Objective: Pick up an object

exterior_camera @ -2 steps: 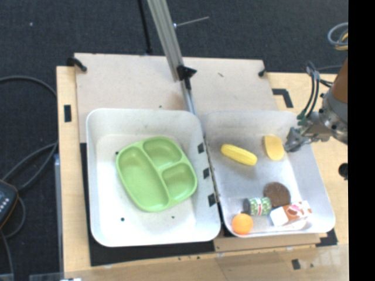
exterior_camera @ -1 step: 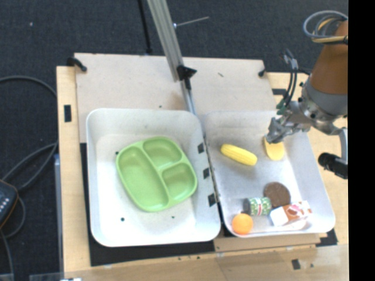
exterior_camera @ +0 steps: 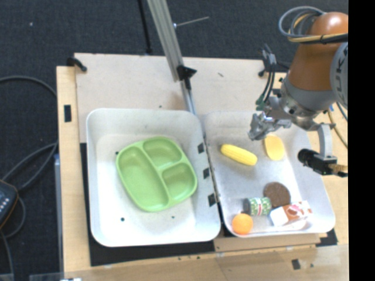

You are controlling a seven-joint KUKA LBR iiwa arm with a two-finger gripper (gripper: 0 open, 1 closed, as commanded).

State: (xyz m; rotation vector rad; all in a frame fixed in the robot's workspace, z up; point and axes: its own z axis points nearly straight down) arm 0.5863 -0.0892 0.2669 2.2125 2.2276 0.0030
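Yellow oval piece (exterior_camera: pixel 274 147), just below the hand (exterior_camera: pixel 261 127) at right of frame, may be nudged aside; finger state cannot be told.

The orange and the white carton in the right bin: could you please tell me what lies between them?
The camera view shows the orange, the carton and only bare bin floor between.

Below me the floor (exterior_camera: pixel 70 16) is dark carpet, with a black cable (exterior_camera: pixel 26 84) curling across it at the left. My pale wooden bench (exterior_camera: pixel 117 81) stands on it, evenly lit.
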